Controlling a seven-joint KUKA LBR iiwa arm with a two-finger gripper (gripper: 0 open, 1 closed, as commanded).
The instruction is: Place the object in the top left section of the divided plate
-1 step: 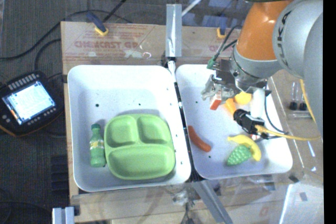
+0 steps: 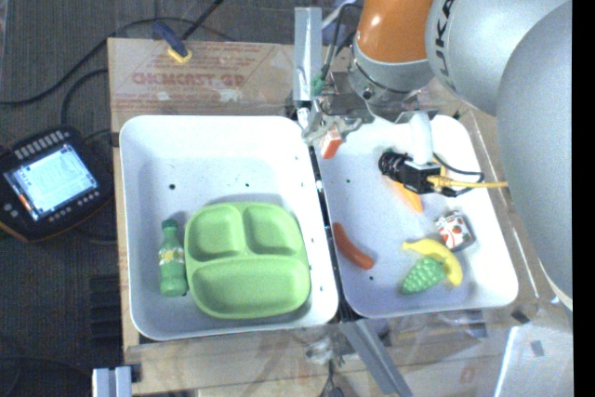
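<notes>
The green divided plate (image 2: pixel 302 248) lies in the left bin (image 2: pixel 149 153), with two small sections at its far side and one large section nearer the front. My gripper (image 2: pixel 327 133) hangs over the wall between the two bins, at the far end of the right bin (image 2: pixel 483 293). A small orange and white piece (image 2: pixel 330 146) shows just below the gripper, and I cannot make out whether it is held. In the right bin lie an orange sausage (image 2: pixel 353 248), a yellow banana (image 2: pixel 439 256), a green corn cob (image 2: pixel 420 276), a carrot (image 2: pixel 409 196) and a small red and white can (image 2: pixel 453 231).
A green bottle (image 2: pixel 171 258) lies against the plate's left side. The big grey arm with its orange band (image 2: pixel 400 5) covers the upper right. A black fitting with a yellow cable (image 2: pixel 414 170) hangs over the right bin. A cardboard sheet (image 2: pixel 200 74) sits behind the left bin.
</notes>
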